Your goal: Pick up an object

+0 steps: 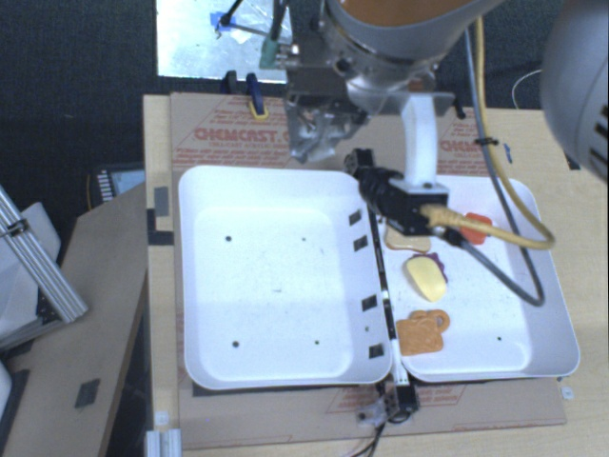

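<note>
- The gripper (319, 137) is a blurred knot of grey metal under the arm's (409, 8) broad grey and orange wrist. It hangs above the far rim of the left bin (276, 284), over the printed cardboard. Whether it is open or closed cannot be told, and nothing can be seen held in it.
- The things to pick all lie in the right bin (504, 303), on the side near the shared rim and well apart from the gripper.
- The yellow oval piece (426, 277) is smooth, rounded and pale, like a small lemon or potato.
- The toast-shaped piece (422, 332) is flat and orange-brown, with a darker crust edge and a notched top. It lies just in front of the yellow piece, close to the dividing rim.
- A small orange piece (478, 228) lies further back, and a bit of purple (434, 257) peeps out just behind the yellow one. Their shapes are too hidden to tell.
- Both bins are shallow, glossy white plastic with rounded corners. The left bin's floor has a few dark dots.
- The cardboard sheet (238, 131) covering the surface under the bins is matt tan with red lettering.
</note>
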`<state>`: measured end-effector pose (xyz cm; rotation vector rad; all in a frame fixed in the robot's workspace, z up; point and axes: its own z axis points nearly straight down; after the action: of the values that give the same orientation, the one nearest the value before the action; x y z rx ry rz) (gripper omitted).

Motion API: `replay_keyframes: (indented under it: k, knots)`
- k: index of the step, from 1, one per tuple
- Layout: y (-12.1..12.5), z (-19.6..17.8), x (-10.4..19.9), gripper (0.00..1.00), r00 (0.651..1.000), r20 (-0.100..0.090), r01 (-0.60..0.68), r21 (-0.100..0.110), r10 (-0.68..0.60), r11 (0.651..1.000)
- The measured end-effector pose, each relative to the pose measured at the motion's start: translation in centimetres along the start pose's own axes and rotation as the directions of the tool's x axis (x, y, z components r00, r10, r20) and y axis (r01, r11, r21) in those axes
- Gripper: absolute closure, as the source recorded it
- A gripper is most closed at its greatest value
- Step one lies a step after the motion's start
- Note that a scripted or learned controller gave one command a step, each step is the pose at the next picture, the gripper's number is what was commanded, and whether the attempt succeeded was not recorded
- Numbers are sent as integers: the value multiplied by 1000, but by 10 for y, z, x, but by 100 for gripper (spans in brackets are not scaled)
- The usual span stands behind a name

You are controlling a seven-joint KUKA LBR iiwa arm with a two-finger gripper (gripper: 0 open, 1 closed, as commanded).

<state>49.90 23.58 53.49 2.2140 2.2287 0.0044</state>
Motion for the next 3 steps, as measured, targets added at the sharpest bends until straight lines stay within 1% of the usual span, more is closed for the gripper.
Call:
replay_keyframes:
  k: [1, 2, 3]
  knots:
    - [47, 0, -2, 100, 1000, 1, -6, -2, 6, 1000]
    - [2, 0, -77, 100, 1000, 2, -10, 2, 10, 1000]
    - [24, 119, -1, 100, 1000, 4, 2, 12, -2, 1000]
